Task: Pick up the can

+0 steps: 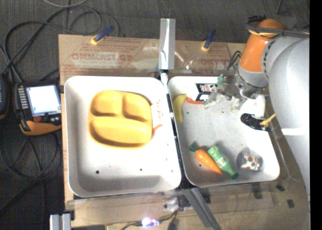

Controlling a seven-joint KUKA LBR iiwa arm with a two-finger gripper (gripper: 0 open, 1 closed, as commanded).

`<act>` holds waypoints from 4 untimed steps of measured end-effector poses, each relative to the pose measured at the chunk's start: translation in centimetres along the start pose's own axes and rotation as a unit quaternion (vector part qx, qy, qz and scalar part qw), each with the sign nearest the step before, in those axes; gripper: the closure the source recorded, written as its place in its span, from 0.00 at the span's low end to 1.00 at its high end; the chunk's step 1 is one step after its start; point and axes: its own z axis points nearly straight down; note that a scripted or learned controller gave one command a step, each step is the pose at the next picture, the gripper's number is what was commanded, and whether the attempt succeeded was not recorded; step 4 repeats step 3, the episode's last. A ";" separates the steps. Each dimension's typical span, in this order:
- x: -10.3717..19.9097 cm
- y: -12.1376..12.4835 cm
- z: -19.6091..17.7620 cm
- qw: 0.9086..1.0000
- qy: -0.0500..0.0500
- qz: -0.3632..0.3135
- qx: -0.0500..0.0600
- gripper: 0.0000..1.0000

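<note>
The arm (287, 73) reaches in from the right, orange band up near the far right corner of the right bin (188, 173). The gripper (221, 95) hangs over the far part of that bin, its metal fingers pointing left. They look slightly apart, but the picture is too coarse there to judge; cannot tell how wide the opening is. Nothing visible between them.

The can (249, 161) lies on the bin floor in the near right corner, on its side, white with red marks. It is well apart from the gripper.

Same bin, just left of the can: a green bottle (222, 161) lying at a slant, touching or almost touching a carrot (206, 160) on its left. A banana (179, 107) sits against the bin's left wall, far end.

Left bin (80, 173): a yellow tray (121, 118) with compartments, upside up, toward the far side.

A handheld screen (41, 100) rests on the floor left of the bench.
</note>
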 end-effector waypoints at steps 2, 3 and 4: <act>-5.7 -9.8 -0.3 0.976 0.007 -0.215 -0.026 0.00; -6.2 -14.7 0.0 0.988 0.007 -0.147 -0.039 0.00; -6.2 -14.7 0.0 0.988 0.007 -0.147 -0.039 0.00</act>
